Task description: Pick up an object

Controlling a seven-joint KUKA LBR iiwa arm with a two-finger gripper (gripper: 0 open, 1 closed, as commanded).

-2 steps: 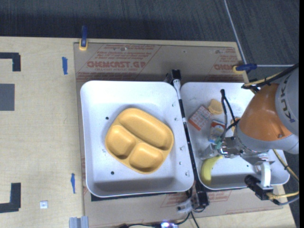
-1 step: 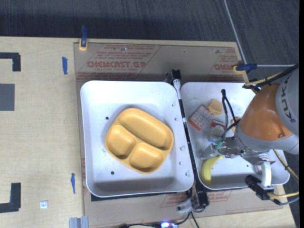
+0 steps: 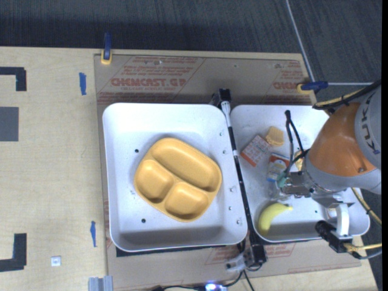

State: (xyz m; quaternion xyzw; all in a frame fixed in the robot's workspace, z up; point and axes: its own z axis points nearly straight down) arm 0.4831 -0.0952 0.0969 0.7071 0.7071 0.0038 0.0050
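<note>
Judging by where the wrist hangs, I take the curved yellow banana (image 3: 272, 215) as the likeliest target: it lies in the right white bin (image 3: 254, 121), near that bin's front-left corner, close against the front wall. It looks like a light, smooth-skinned piece, probably a plastic toy, so I expect it to be stiff and a little slippery. Its curve means a pinch near either tip could squirt it out sideways. I would take it across the thick middle, with the fingers closing on its narrow width rather than along its length. The nearby front wall leaves little room for a finger on that side, which is my main worry.

Just above it hangs the gripper (image 3: 284, 187), under the grey arm with the orange band (image 3: 339, 147). From this slanted view I cannot tell how far it is spread, or whether anything sits in it. It hovers over a small clutter of clear and coloured bits I can't make out.

Further back in the same bin lie a small orange-and-white printed carton (image 3: 254, 150) and a pale tan block (image 3: 275, 136), both apart from the banana. A black cable (image 3: 294, 139) trails past them.

The left white bin (image 3: 121, 138) holds a large yellow three-compartment tray (image 3: 177, 177), well clear of the work.
</note>
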